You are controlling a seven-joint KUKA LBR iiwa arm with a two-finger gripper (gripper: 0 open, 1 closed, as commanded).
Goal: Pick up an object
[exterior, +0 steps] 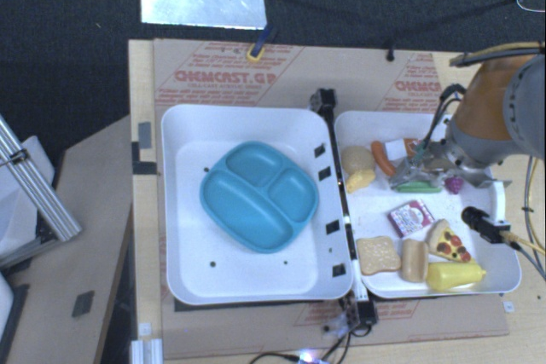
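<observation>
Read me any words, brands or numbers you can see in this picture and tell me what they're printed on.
"CHEMCAST GP", in red, repeated across the brown sheet under the bins.
Small print under those logos: too blurred to read.
The pink packet in the right bin: print too small to read.

Left of my claw (424, 166), the blue plate (259, 195) looks smooth, matt plastic; both white bins (247, 122) shine like glossy plastic; beneath them lies printed brown cardboard (230, 72), dull and papery.

A blue divided plate (258, 194) lies in a white bin (183, 268); a yellow bottle (454, 274) and orange carrot (383, 158) lie in the other.
</observation>
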